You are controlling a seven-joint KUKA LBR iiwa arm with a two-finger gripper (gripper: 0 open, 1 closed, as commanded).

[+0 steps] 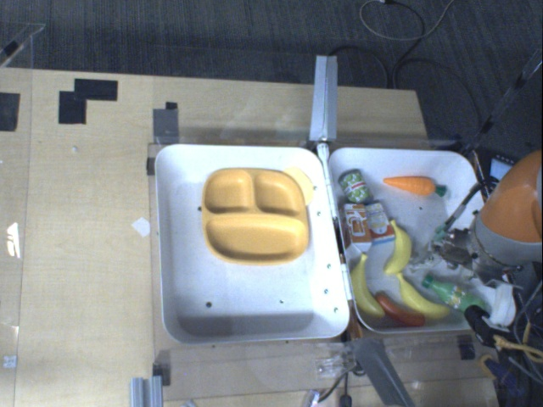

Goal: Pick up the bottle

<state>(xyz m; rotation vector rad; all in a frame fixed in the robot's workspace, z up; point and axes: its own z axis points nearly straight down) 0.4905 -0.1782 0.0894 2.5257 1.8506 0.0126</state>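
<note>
The bottle [445,292] is small and green. It lies on its side near the front right corner of the right bin [458,161], with one end against a yellow banana [422,299]. My gripper [448,254] hangs low over the bin just behind the bottle, below the arm's orange band [516,203]. Nothing is visibly held in it. The arm's grey wrist covers the bin's right wall and part of the bottle's right end.
The right bin also holds a carrot [409,185], a green can [354,185], a small carton [366,222], three bananas and a red sausage-like item [399,309]. A yellow compartment tray [254,214] sits in the left bin [182,253]. Cables hang at the far right.
</note>
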